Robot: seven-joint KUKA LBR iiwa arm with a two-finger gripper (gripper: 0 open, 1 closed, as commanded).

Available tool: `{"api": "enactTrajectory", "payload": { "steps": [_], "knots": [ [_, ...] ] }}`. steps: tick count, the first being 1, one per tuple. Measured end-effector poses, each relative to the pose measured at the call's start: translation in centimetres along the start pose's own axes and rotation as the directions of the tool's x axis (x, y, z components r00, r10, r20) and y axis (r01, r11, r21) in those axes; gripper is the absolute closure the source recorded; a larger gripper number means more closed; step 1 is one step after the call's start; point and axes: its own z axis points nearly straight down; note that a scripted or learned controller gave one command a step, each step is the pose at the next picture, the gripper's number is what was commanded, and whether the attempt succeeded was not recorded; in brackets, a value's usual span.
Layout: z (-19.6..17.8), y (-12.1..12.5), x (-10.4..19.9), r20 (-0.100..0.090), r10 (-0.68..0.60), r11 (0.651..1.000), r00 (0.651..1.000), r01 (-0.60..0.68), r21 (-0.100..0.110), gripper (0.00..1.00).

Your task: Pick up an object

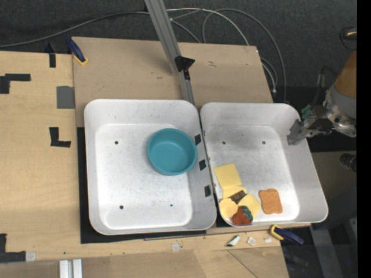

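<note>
A blue bowl stands upright in the left bin. In the right bin, near the front, lie a pale yellow square block, an orange flat piece and a small heap of yellow, brown and red-green items. My gripper hangs over the right bin's right rim, well apart from all these objects, with the grey wrist and orange band behind it at the frame's right edge. Nothing is visible in its grasp.
A slanted metal pole crosses the back of the bench, ending at a black clamp near the bins' shared rear corner. Cables run behind the bench. Blue-yellow clips lie at the back left and front right.
</note>
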Motion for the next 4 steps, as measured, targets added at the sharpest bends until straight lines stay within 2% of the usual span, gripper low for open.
{"api": "enactTrajectory", "payload": {
  "steps": [1,2,4],
  "knots": [
    [-3.6,0.1,0.0,0.000,0.000,1.000,1.000,0.000,0.001,1.00],
    [-2.1,1.9,5.0,-0.001,0.000,1.000,1.000,0.000,0.005,1.00],
    [-0.3,3.8,13.9,-0.002,-0.004,1.000,1.000,0.004,0.006,1.00]
  ]
}}
